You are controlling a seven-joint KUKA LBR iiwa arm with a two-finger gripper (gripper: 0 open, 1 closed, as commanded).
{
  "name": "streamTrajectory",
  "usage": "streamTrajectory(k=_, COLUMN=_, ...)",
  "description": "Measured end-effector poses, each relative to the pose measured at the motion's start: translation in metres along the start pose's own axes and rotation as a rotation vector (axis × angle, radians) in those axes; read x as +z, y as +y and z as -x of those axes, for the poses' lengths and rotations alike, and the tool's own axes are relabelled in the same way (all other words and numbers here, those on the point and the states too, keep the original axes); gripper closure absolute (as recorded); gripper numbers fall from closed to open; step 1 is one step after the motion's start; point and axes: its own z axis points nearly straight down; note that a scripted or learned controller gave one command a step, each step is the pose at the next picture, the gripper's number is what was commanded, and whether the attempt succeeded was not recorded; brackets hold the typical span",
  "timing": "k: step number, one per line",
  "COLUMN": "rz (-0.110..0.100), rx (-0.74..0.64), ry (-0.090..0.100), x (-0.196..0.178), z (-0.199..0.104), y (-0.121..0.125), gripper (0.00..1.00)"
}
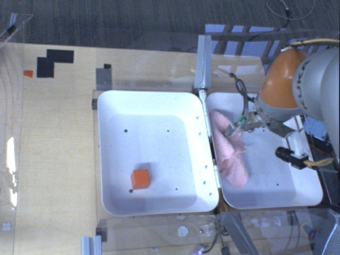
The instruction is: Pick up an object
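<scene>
Pink cloth point(229, 150), right bin point(297, 195)

The arm point(313, 84) is cut off by the right edge of the view, so its upper links cannot be followed. The gripper point(237, 127) is seen small and blurred above the pink cloth point(229, 152), and the spacing of its tips cannot be made out. Part of the right bin point(276, 195) near its far right corner is covered by the arm. The bench point(53, 158) is cut off at the left and bottom edges.
</scene>
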Motion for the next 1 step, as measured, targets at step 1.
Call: streamTrajectory(k=1, rz=0.011, rx=-0.002, ry=-0.001, x=-0.0133, z=-0.0014, y=0.0045, gripper=1.0)
